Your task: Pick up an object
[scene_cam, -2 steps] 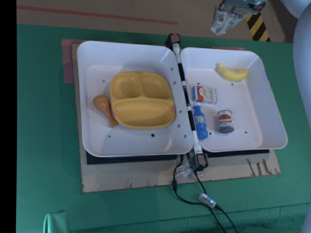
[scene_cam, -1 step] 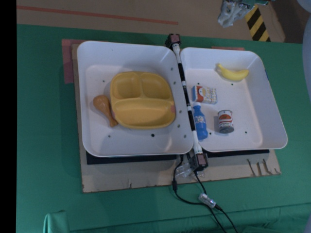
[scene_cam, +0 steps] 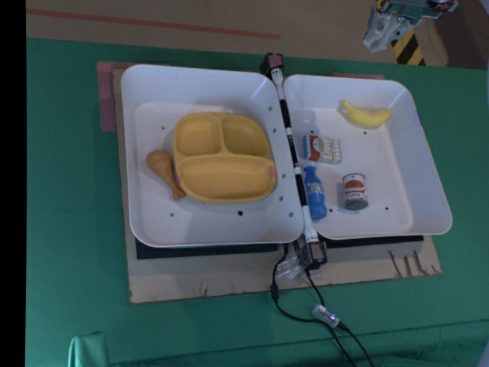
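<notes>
The gripper (scene_cam: 380, 35) is hovering far right, past the bins; can't tell its state. The banana (scene_cam: 365, 114) is lying in the right bin's (scene_cam: 428, 197) far corner, probably light, smooth plastic, so grabbing across its middle seems safest.

Flat on the bench's green cloth (scene_cam: 69, 205), a brown cardboard sheet (scene_cam: 214, 281); across its near edge, a trailing black cable (scene_cam: 274, 293).

No lettering on the can (scene_cam: 354, 191) or box (scene_cam: 322, 149) is legible.
</notes>
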`<state>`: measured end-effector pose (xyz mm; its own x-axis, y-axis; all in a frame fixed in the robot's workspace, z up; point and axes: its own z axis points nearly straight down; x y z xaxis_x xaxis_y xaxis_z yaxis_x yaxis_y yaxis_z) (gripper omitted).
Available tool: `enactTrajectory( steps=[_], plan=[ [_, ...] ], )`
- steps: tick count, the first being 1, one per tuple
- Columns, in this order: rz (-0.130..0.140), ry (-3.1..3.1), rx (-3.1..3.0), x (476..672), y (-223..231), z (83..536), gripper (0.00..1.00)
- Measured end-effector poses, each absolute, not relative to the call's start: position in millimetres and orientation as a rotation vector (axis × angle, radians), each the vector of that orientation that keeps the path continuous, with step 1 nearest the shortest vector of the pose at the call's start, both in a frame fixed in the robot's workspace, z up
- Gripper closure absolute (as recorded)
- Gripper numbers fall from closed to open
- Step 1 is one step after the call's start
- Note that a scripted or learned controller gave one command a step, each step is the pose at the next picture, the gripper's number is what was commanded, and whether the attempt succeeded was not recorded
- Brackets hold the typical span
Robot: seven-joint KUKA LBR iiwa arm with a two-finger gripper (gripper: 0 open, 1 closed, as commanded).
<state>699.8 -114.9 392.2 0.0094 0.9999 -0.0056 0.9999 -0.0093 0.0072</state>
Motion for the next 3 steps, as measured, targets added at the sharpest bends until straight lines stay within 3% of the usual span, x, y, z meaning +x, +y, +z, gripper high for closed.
enactTrajectory(
  steps=[1, 2, 3],
  plan=[
    [0.007, 2.199, 2.219, 700.1, -151, 400, 1.00],
    [0.004, 2.209, 2.223, 700.5, -100, 386, 1.00],
    [0.007, 2.204, 2.220, 700.8, -89, 392, 1.00]
  ],
)
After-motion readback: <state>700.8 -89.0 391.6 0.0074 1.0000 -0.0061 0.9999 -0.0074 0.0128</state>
